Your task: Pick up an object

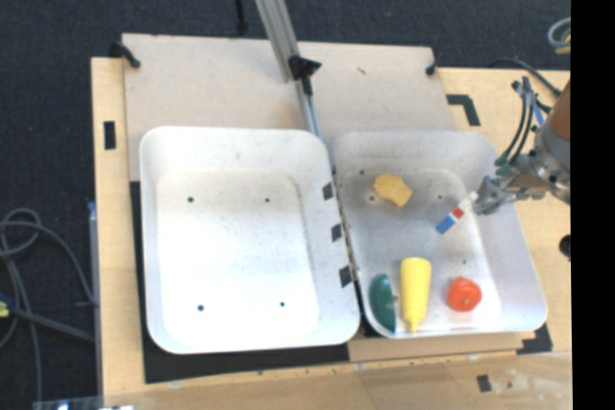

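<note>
A: Your gripper (488, 197) sits at the far-side rim of the right bin (519, 250). I can't tell how it's set.

B: Anything in it?

A: Nothing I can see held. The blue-and-red block (450, 221) lies in that bin, just beside the gripper. Deeper in you've got a tan piece (392, 190); along the bin's near rim, red ball (464, 295), yellow bottle (415, 291), green item (383, 300). By my read, the pick is all still ahead of you.

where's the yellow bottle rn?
The yellow bottle lies in the right bin, near its front edge, between the dark green object on its left and the red-orange object on its right.
</note>
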You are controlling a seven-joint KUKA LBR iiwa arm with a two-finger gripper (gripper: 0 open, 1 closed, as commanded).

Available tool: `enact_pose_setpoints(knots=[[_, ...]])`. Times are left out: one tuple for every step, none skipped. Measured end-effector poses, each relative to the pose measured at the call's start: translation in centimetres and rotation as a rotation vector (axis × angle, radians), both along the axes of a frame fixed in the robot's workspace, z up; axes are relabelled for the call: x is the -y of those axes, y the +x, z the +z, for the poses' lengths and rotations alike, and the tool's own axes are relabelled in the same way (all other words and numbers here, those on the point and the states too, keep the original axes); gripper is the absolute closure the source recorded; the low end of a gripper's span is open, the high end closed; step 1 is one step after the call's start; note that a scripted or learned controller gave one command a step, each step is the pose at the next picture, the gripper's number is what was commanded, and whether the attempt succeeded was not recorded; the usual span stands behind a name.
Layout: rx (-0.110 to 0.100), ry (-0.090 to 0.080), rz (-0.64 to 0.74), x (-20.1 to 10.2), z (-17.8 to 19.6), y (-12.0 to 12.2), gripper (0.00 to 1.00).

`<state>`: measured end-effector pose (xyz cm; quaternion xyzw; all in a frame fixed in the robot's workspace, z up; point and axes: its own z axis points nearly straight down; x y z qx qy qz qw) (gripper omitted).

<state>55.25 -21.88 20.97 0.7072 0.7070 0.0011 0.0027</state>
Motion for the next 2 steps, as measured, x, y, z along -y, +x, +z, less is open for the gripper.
enact_pose_setpoints(knots=[[-0.001, 0.002, 0.009, -6.1, 0.6, 1.7, 1.0], [-0.002, 0.003, 0.007, -10.0, 1.2, 3.6, 1.0]])
